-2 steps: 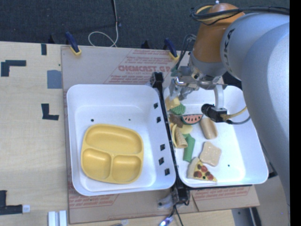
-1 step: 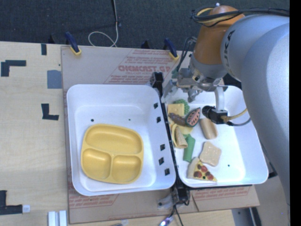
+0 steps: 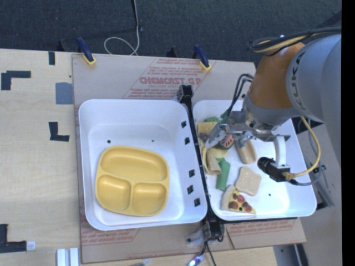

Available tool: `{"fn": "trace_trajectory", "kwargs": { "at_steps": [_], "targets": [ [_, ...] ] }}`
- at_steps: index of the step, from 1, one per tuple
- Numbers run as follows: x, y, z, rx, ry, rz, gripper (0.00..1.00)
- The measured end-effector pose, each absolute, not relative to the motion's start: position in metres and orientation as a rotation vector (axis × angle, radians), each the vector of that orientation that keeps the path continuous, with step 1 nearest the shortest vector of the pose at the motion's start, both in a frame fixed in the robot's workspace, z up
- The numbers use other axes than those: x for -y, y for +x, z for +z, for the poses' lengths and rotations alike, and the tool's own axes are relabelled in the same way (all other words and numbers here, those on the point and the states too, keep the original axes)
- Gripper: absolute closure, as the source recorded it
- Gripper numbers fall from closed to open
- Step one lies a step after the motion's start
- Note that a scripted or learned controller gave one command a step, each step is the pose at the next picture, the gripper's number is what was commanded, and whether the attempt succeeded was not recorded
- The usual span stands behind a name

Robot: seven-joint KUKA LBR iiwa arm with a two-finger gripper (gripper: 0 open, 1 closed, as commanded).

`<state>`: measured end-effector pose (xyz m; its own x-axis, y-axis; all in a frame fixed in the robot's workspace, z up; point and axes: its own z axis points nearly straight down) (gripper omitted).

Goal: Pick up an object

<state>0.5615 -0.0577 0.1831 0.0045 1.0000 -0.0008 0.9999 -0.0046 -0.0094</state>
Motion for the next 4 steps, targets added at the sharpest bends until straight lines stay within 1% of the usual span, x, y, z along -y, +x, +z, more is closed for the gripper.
{"fn": "trace_trajectory", "kwargs": {
  "at_steps": [1,2,3,4],
  "targets": [
    [0.096,0.533,0.095,2.222,-2.222,0.0,0.0],
    [0.111,0.578,0.085,2.222,-2.218,0.0,0.0],
    [0.101,0.51,0.086,2.221,-2.225,-0.002,0.0],
    [0.117,0.602,0.085,2.226,-2.22,-0.002,0.0]
  ]
}}
